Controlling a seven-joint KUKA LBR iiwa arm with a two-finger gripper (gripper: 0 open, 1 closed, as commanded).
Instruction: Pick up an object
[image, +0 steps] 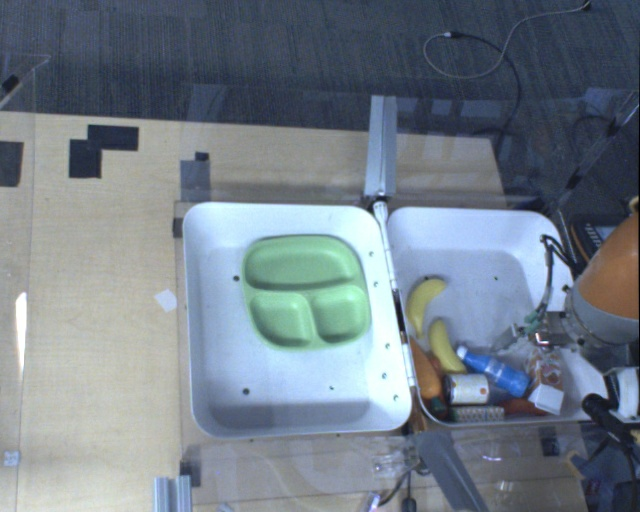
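Note:
The right bin (470, 250) holds a pile of objects at its front. Two yellow bananas (425, 298) (442, 345) lie near its left wall. A blue bottle (495, 370) lies slanted beside them, with an orange item (427, 380) and a small can (470, 390) in front. A white box (547, 398) and a red item (520, 405) sit at the front right. My gripper (535, 335) hangs low at the bin's right side, just right of the blue bottle and above the clutter. The arm's orange band (610, 275) is behind it.
The left bin (215, 330) holds a green divided tray (305, 290) in its middle. A metal post (380, 150) stands behind the wall between the bins. Cables run along the right bin's right rim (550, 260).

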